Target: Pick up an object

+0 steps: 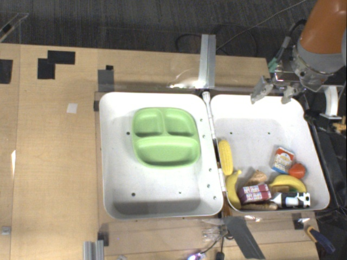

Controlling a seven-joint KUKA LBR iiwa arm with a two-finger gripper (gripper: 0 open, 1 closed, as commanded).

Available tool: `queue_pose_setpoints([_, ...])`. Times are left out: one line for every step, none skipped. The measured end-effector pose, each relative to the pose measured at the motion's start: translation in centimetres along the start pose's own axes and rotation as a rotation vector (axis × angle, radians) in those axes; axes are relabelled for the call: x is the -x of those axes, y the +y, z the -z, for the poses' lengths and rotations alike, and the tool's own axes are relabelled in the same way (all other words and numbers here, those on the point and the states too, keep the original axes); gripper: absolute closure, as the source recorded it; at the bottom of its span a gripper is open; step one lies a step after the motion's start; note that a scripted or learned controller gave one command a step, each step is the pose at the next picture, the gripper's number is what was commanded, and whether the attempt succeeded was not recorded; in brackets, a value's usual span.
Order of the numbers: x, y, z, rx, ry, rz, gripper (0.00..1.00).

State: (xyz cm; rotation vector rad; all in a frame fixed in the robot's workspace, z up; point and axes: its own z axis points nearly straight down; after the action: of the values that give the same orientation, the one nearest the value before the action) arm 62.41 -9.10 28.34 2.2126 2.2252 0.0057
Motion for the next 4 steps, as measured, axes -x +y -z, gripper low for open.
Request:
queue_pose_setpoints([3.9,-2.7,-10.1,-0.001,0.0,0.026,0.0])
queue_pose_setpoints([10.0,-5.6,-19.3,0.009,-0.003,-0.045,0.0])
queue_pose_setpoints([9.8,-5.3,-18.0,0.017,-0.001,-0.047,1.0])
queue_pose_setpoints([9.8,-5.3,-18.0,0.017,-0.001,-0.047,0.0])
